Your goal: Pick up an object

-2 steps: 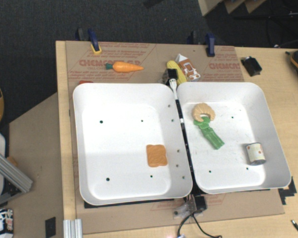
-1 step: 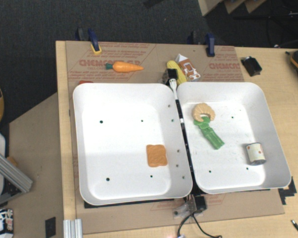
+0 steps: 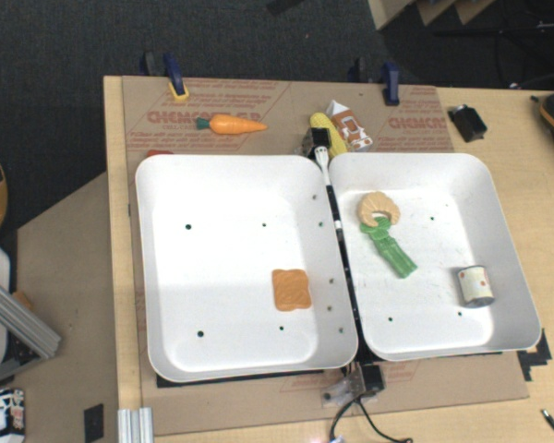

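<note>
Step in hand: target selection and approach, judged from the layout; no object is lifted yet. Gripper state cannot be told from this camera view, so places are given against the arm's entry side (the view's right).

Candidate objects:
- Small white cylindrical can with a dark band, lying in the right-hand white bin, closest to the entry side and well apart from its neighbours.
- Tan ring-shaped piece, touching the head of a green plastic handled tool, farther in, same bin.
- Orange square ridged piece, lying flat in the left-hand white bin, farthest from the entry side.

An orange toy carrot and a yellow-and-brown cluster lie on the cardboard beyond the bins.

Next move calls for a descent over one isolated object. The can is probably the best choice, though it may roll. The flat orange piece offers little height to clamp.
</note>
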### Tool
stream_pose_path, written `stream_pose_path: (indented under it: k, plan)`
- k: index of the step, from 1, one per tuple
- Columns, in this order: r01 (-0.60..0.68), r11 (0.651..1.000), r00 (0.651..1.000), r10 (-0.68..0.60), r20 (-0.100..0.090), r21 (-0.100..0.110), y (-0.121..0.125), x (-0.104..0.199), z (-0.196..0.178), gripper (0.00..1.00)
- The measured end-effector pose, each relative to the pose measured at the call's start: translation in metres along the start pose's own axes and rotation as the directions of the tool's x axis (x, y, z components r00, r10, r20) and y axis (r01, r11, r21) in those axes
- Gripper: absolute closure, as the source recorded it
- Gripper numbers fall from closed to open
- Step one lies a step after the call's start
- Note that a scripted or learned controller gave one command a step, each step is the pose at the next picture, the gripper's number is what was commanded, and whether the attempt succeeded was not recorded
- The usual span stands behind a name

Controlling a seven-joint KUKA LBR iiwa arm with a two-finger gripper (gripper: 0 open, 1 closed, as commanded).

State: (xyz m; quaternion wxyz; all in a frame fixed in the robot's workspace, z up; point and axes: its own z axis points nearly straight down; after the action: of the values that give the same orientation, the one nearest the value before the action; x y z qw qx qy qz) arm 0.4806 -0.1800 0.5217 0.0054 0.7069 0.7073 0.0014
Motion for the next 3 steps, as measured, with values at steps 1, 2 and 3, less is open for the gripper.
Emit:
stream_pose_path:
  k: [1,2,3]
  plan:
    - [0.001,1.000,1.000,-0.001,0.001,0.000,0.127,-0.043,-0.012,1.00]
    - [0.001,1.000,1.000,-0.001,0.001,0.000,0.123,-0.042,-0.024,1.00]
    - [0.001,1.000,1.000,-0.001,0.005,-0.005,0.124,-0.042,-0.036,1.00]
